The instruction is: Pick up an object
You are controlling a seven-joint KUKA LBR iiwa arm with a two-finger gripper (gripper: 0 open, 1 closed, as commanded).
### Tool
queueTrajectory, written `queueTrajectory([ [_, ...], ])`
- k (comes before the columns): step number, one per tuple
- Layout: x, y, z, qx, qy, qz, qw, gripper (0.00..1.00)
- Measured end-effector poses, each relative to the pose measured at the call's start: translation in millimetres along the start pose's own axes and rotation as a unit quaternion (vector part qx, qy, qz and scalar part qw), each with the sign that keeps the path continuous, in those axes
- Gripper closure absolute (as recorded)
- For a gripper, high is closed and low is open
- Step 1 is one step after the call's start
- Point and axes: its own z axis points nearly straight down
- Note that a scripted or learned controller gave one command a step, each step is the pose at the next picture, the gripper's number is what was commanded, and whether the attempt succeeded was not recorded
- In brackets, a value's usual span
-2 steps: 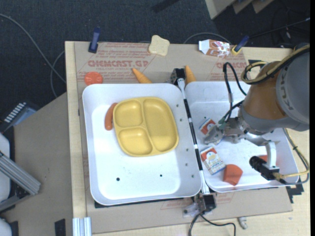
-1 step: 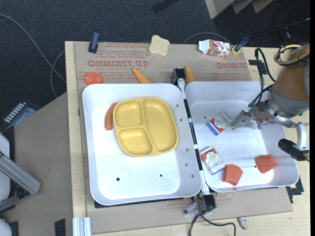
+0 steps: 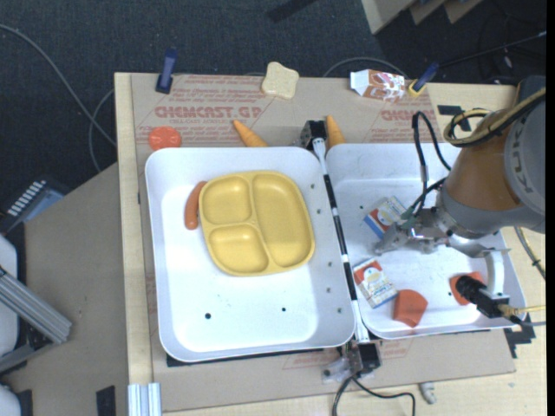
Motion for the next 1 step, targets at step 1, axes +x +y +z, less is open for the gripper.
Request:
queueTrajectory([
  [1, 19.7, 77.3, -1.0, -0.001, -0.001, 0.000, 1.0000, 0.00],
])
